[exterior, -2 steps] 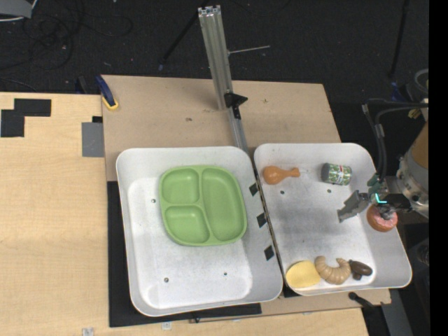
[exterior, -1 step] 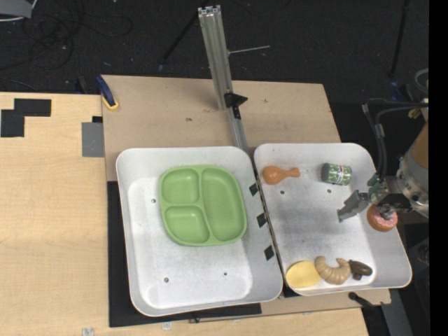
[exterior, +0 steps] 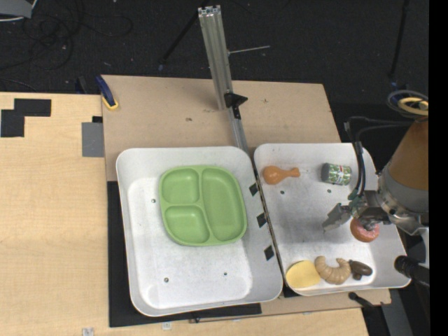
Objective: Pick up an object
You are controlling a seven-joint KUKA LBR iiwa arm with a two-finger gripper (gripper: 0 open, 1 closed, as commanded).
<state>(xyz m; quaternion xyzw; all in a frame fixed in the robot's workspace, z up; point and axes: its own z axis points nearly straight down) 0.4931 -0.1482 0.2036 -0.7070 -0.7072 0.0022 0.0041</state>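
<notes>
Approach step: tool (exterior: 348, 215), jaw state indeterminate, hovers beside the pink round object (exterior: 365, 230), lower right; next, descend and close.

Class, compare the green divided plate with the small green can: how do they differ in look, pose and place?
The green divided plate is pale green, wide and flat with three compartments; the green can is darker, small and cylindrical, lying on its side. The plate sits in the left bin, the can in the right bin. Both are green.
</notes>
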